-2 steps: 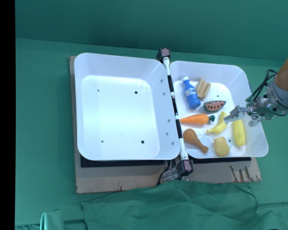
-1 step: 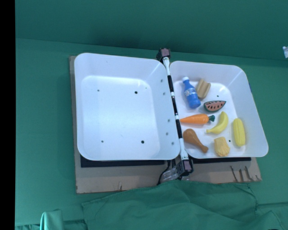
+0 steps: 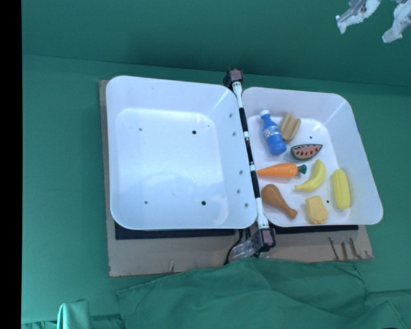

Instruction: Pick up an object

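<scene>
Gripper (image 3: 372, 18) at upper right corner of frame, above green backdrop, well apart from both bins; finger state cannot be told.

Right bin (image 3: 359, 132) holds toy food: blue bottle (image 3: 272, 133), hot dog (image 3: 290, 126), watermelon slice (image 3: 306, 151), carrot (image 3: 281, 171), banana (image 3: 312, 177), corn cob (image 3: 341, 189), drumstick (image 3: 277, 199), yellow block-shaped piece (image 3: 316, 210).

Left bin (image 3: 173, 154) adjoins at centre divider.

Both rest on cardboard sheet (image 3: 138, 257).

Blue bottle (image 3: 273, 132), carrot (image 3: 280, 171), banana (image 3: 312, 178), corn (image 3: 341, 189), lying in right bin (image 3: 359, 138)
</scene>
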`<state>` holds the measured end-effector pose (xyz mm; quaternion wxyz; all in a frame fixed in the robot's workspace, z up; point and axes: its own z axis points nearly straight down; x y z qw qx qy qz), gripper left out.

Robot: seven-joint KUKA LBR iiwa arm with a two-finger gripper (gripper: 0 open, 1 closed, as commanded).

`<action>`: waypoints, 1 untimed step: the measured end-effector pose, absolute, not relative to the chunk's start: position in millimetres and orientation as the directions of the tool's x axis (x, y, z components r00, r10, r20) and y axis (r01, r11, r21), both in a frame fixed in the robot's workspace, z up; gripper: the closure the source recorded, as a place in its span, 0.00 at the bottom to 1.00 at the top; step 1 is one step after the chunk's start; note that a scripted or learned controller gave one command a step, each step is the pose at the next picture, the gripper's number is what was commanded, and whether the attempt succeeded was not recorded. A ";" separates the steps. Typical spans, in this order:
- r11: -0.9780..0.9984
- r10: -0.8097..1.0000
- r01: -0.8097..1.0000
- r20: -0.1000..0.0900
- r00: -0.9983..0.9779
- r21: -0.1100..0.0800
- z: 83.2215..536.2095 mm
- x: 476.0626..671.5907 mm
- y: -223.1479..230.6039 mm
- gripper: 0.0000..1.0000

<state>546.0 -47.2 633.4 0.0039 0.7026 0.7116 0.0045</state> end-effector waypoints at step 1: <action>-0.002 1.000 1.000 -0.003 0.002 0.008 630.2 625.2 -51.1 0.00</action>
